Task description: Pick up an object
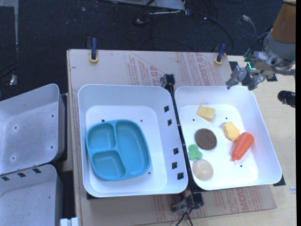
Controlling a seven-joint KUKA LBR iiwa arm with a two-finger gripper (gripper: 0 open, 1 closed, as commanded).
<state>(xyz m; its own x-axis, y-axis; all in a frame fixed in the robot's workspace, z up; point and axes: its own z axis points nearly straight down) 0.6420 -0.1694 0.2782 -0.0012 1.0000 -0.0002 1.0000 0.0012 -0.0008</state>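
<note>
Camera view is looking down on 2 white bins sitting side by side. Nearest in the right bin [263,140]: 1 pale round cookie [202,169] lying by the front wall, w/ 1 small green piece [194,151] just beside it, up-left. Behind those, 1 brown round patty [205,139] is sitting mid-bin, and 1 orange carrot [242,145] is lying tilted toward the right wall. 1 small yellow piece [230,130] is touching the carrot's top end. Farther back, 1 yellow cheese wedge [206,112] is resting apart from the rest. That's 6 items total. Left bin [122,98] is holding 1 blue divided plate [117,149] w/ 3 compartments. At the far right corner, the gripper [245,77] is hanging just beyond the right bin's back rim, nothing between its fingers, which look spread apart. 2 yellow clamps [93,56] are biting the bench's far edge.
</note>
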